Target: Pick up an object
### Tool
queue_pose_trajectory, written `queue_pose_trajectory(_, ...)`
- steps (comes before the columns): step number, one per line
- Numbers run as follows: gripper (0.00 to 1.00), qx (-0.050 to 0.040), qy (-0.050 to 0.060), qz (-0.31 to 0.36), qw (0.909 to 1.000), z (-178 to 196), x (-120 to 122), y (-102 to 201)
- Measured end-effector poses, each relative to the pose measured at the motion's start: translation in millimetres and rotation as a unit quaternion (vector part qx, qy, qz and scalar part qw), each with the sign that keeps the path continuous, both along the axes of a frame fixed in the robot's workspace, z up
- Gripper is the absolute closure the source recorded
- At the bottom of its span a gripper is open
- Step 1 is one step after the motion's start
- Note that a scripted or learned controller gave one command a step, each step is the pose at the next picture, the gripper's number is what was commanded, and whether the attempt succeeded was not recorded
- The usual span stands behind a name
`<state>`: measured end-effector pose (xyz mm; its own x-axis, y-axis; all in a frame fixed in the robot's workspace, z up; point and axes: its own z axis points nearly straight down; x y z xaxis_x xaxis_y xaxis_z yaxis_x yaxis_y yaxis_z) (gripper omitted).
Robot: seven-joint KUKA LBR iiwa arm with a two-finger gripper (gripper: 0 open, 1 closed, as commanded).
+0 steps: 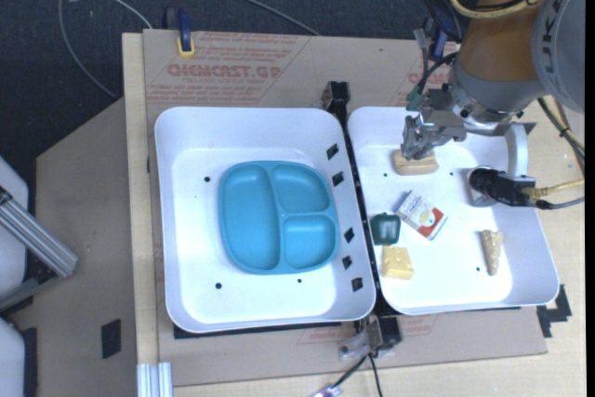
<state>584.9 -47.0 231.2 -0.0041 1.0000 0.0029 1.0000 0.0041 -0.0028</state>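
Tan block (415,165) under hand (417,147), long axis left-right across right bin (530,288); finger state unclear, cannot tell.

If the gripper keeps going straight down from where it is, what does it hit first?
Most likely the tan block in the right bin. The gripper points down right above it, perhaps already touching; depth is unclear from this view.

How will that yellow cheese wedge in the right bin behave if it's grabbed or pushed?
The cheese wedge lies flat, so it probably slides rather than rolls. It looks like a small toy, likely light and stiff. Its slanted sides may slip from the gripper.
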Motion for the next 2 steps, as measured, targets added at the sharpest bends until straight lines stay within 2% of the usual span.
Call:
queue_pose_trajectory(1, 1.0, 0.0002, 0.001, 0.0, 1.0, -11.5, -17.5, 52.0)
queue_pose_trajectory(2, 1.0, 0.0002, 0.0, 0.001, 1.0, -3.2, -35.9, 96.0)
